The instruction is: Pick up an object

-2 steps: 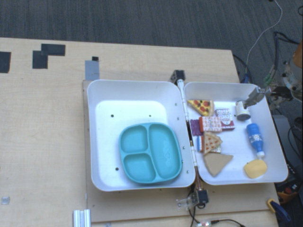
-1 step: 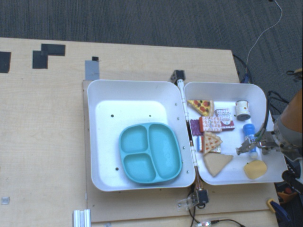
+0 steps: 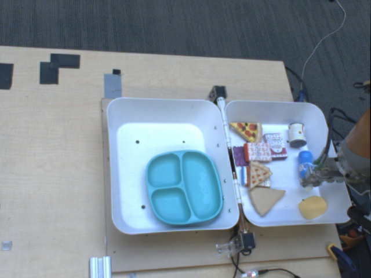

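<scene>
Camera view: hand [image 3: 311,177] low in right bin [image 3: 324,120], beside blue bottle [image 3: 305,161]; finger state unclear.

Teal three-compartment plastic plate [image 3: 184,186] in left white bin [image 3: 124,155], right of it the right white bin [image 3: 316,116] holding toy pizza slice [image 3: 246,131], small can [image 3: 297,135], yellow lump [image 3: 312,207]

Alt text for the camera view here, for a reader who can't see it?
The end effector reaches in from the right over the right bin, beside a blue bottle and above a yellow piece. That bin also holds pizza slices, snack packets and a small can. The left bin holds a teal divided plate.
</scene>
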